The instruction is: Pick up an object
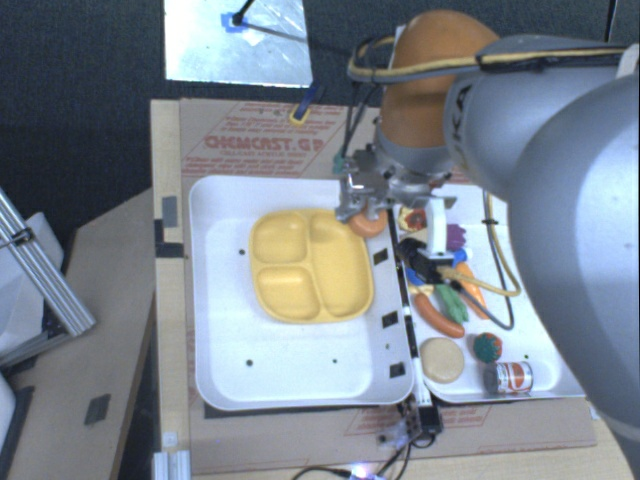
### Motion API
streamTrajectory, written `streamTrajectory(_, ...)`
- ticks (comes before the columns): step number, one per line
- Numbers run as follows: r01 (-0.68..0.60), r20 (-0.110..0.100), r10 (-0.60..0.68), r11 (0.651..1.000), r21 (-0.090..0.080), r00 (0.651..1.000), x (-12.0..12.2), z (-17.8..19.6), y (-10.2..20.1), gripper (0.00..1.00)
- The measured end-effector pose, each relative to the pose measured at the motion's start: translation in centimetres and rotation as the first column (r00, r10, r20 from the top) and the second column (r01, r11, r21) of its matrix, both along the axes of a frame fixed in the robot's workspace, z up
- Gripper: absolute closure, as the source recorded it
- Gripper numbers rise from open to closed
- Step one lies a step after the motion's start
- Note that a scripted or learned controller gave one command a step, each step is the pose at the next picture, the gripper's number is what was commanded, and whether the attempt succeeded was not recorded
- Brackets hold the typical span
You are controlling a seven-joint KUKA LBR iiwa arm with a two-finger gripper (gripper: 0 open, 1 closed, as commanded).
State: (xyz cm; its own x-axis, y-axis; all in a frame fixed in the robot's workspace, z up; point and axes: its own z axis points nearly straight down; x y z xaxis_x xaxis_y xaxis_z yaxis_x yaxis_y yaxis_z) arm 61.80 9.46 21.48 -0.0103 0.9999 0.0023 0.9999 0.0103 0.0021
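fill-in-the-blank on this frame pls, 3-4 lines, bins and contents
1. The yellow divided plate lies in the ____ bin.
2. That plate has ____ compartments.
3. The red can lies on its ____.
4. The gripper sits over the plate's ____ right corner.

Missing words: left; three; side; upper

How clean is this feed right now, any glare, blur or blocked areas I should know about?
Camera view: lighting is even and soft, with no hard shadows in the left bin; the yellow divided plate is sharp. The arm looms large and blurred close to the lens, covering much of the right bin. The silver sheet above the bench shows dull reflections.
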Motion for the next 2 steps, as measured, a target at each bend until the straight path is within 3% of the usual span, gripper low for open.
streamTrajectory(1,0.004,0.001,-0.004,1.0,-0.001,1.0,0.6,1.7,-0.2,1.0)
streamTrajectory(2,0.01,-0.004,-0.01,1.0,-0.003,1.0,-1.0,0.2,-0.2,1.0)
